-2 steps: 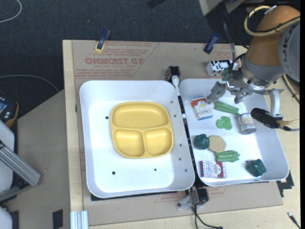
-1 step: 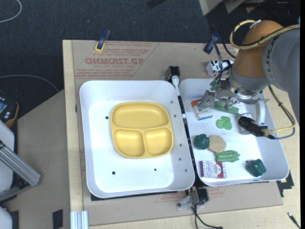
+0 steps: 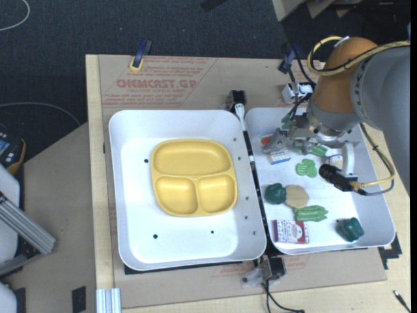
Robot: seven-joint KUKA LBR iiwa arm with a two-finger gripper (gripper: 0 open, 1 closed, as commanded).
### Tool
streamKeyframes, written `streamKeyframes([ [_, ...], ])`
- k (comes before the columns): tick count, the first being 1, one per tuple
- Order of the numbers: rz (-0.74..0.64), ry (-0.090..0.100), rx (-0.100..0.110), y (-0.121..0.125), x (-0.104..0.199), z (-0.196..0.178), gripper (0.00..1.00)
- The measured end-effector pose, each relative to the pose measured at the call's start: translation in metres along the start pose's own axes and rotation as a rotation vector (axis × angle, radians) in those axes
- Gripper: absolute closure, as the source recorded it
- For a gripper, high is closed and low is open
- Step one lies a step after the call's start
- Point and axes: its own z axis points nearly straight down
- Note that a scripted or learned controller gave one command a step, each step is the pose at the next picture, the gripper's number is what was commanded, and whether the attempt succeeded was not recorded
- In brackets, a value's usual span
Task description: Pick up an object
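Observation:
My gripper (image 3: 288,137) hangs low over the back left part of the right bin (image 3: 374,194), below the arm's orange band. A small white, blue and red box (image 3: 279,156) lies just in front of the gripper, close to it. A light green toy (image 3: 306,169) sits to the right of that box. Farther forward are a dark green lump (image 3: 275,193), a tan disc (image 3: 297,195), a green pepper-like toy (image 3: 311,212), a red and white packet (image 3: 290,231) and a dark teal piece (image 3: 350,229). The arm hides part of another green piece (image 3: 319,151).
The left bin (image 3: 130,194) holds a yellow divided plate (image 3: 194,176). A black cable connector (image 3: 333,177) from the arm hangs over the right bin's middle. The bins sit on a cardboard-topped bench with clamps at the back edge.

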Motion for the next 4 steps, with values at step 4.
streamKeyframes([
  [4, -0.001, -0.005, -0.006, 0.013, -0.010, -0.139, 1.00],
])
